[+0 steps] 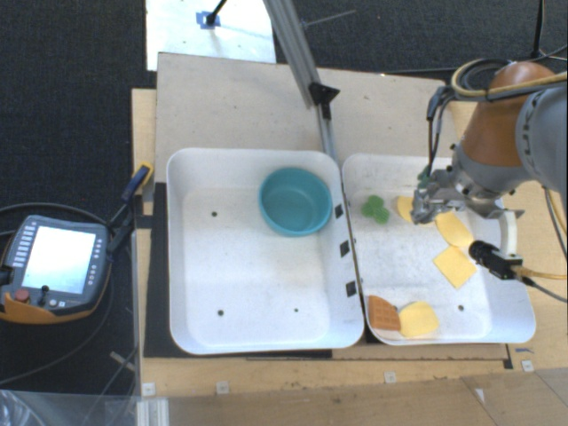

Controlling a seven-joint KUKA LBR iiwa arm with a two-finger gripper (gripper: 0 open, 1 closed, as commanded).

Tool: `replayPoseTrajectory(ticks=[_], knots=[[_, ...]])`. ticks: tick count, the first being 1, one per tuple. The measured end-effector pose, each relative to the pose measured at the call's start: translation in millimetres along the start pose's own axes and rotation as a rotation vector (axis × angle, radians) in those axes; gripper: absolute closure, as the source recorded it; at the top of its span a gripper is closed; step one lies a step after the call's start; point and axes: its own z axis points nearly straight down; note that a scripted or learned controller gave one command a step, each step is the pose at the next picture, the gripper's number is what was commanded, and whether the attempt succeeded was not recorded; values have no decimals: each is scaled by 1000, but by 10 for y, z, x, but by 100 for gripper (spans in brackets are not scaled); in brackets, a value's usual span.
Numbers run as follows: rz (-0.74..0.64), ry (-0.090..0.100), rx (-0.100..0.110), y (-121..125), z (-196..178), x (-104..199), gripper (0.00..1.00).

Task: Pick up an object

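End effector (421,209), grip state unclear, sits just beside a yellow piece (405,208).

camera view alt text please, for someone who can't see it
A grey robot arm with an orange band reaches from the right, its gripper low over the right bin, beside a yellow piece and a green piece. More yellow pieces and an orange one lie nearer the front. The left bin holds a teal bowl.

1. Left bin (191,264): floor open, except the blue bowl (295,201) at the back right.
2. Right bin (497,331): middle bare; yellow pieces (456,265) right, wafer (383,313) front, green piece (374,208) back.
3. Slanted pole (293,38) crosses above the divider.
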Motion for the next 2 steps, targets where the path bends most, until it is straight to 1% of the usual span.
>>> replayPoseTrajectory(ticks=[1, 2], knots=[[0, 0, 0, -44, -445, 28, 100], [0, 0, 1, -36, -749, 26, 100]])
